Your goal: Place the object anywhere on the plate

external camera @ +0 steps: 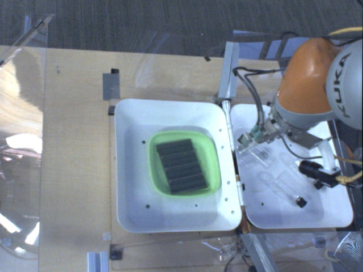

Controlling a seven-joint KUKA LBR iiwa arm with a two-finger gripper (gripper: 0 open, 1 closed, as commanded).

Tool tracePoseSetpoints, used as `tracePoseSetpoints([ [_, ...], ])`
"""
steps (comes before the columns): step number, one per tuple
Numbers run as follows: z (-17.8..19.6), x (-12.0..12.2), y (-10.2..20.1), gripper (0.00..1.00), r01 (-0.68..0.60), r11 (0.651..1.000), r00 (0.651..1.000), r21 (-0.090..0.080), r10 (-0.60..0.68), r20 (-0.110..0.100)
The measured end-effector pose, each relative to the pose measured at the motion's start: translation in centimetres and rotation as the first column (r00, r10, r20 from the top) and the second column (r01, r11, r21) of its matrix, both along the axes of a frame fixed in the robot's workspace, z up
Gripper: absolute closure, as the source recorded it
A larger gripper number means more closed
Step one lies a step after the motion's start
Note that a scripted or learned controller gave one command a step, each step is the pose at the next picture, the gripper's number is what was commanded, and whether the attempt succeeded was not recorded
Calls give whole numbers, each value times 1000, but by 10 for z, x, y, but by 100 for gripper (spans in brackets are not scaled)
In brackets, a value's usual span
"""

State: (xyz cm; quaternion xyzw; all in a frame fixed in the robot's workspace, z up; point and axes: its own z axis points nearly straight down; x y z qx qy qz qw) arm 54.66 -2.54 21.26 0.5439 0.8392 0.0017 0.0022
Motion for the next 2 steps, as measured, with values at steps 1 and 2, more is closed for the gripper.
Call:
tracePoseSetpoints([
  [1,-28,25,76,100,-77,997,997,0,77,1],
  [2,-27,25,76,0,-77,997,997,0,77,1],
])
